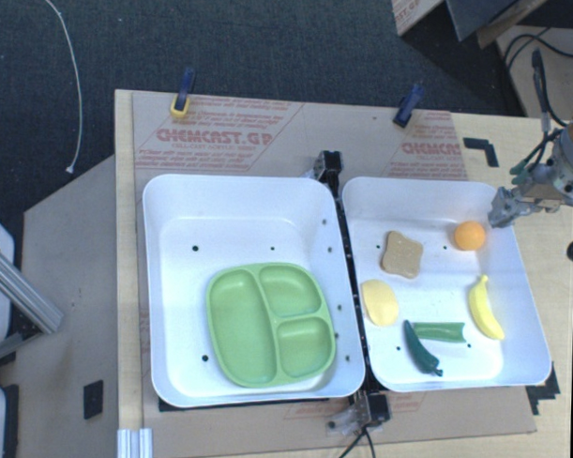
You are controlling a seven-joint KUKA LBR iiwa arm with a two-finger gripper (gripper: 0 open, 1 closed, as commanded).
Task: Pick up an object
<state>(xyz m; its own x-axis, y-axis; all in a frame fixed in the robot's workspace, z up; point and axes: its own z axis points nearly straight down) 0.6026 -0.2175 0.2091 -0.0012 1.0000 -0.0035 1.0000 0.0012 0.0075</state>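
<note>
— What does the robot look like at the frame's right edge?
— A grey metal gripper (509, 209), teal-green fitting above, dark cables looping along the pale arm (563, 158).

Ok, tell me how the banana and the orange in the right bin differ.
The banana is yellow, long and curved; the orange is orange and round. The banana lies near the bin's right wall, lengthwise toward the front; the orange sits nearer the back, close to the claw. Both are fruit, resting loose on the bin floor.
</note>
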